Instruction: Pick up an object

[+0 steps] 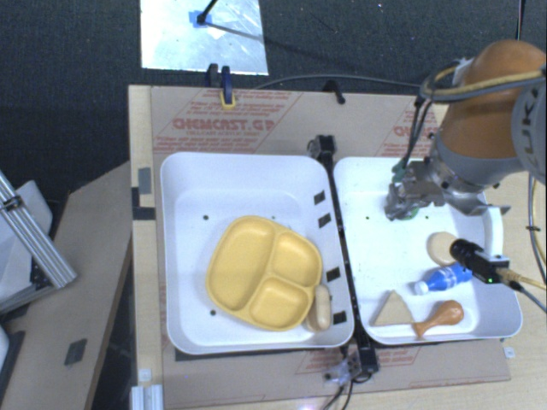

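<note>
Lighting: bright, even, from overhead. White bins (pixel 256 173) near overexposed, faint soft shadows along their walls. Glare: strong on foil sheet (pixel 205 24) at top. Focus: mildly soft, grainy throughout; dark backdrop lacks detail. Edge distortion: none evident

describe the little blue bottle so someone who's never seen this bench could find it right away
Start at the right white bin, the one the arm reaches over. Go to its near right part, where the blue bottle lies on its side with its white cap pointing left. It is the only blue item, between a pale round piece above and a tan drumstick-shaped toy below.
</note>
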`<state>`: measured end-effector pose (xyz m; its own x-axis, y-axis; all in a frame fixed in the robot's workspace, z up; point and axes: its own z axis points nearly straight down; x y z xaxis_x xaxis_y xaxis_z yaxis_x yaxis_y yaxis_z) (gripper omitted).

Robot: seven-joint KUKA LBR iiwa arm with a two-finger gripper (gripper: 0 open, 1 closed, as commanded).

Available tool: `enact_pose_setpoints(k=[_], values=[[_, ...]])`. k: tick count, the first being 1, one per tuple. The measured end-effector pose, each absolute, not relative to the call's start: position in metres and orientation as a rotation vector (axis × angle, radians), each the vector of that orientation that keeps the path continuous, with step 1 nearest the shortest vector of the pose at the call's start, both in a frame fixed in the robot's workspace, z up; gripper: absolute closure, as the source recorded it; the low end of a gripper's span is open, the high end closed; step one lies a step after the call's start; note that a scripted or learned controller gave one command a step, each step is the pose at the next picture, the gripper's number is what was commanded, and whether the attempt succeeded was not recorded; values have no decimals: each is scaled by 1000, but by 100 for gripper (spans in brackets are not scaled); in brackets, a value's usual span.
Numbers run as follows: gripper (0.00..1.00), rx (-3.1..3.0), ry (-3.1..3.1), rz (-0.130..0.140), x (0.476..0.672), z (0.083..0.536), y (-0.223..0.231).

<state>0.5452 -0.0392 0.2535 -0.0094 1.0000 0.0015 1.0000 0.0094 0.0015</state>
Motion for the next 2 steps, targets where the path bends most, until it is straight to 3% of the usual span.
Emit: enact_pose_setpoints(k=[2], values=[[100,-2210,-2234,-6,567,258,71]])
